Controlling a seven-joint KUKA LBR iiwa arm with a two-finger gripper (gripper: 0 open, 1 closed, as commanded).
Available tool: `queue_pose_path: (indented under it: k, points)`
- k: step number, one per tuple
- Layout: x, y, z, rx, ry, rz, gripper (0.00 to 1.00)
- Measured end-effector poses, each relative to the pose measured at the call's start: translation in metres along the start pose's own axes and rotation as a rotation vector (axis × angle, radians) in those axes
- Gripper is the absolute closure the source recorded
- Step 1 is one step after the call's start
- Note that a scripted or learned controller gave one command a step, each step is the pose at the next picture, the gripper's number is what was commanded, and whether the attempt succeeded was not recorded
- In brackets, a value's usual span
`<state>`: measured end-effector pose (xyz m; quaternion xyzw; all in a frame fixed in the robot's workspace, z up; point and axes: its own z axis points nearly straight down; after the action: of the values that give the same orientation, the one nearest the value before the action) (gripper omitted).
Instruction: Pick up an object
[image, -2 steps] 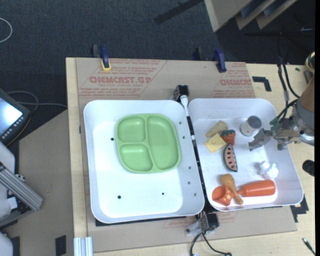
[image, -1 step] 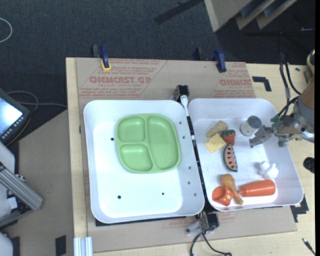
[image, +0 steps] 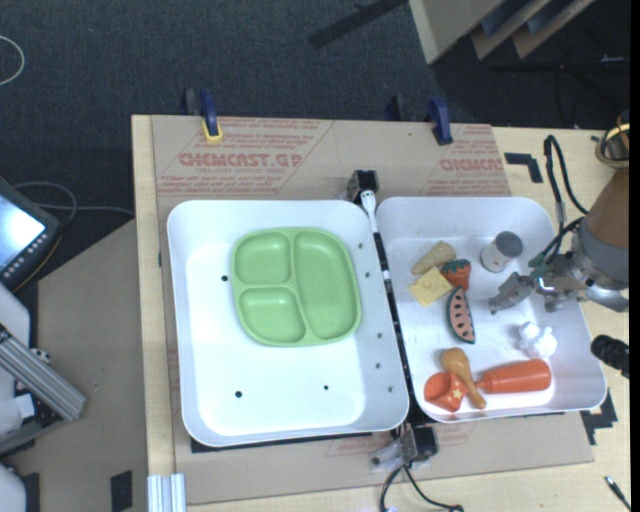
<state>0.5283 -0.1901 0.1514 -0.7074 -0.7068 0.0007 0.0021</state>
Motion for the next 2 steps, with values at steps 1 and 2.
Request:
queue_pose_path:
  k: [1,2]
  points:
    - [-0.003,-0.0048,0.0621,0.002,0.001,0.0,0.0]
    - [-0.0026,-0.005,0.0671,-0.001,0.0,0.0,0.0]
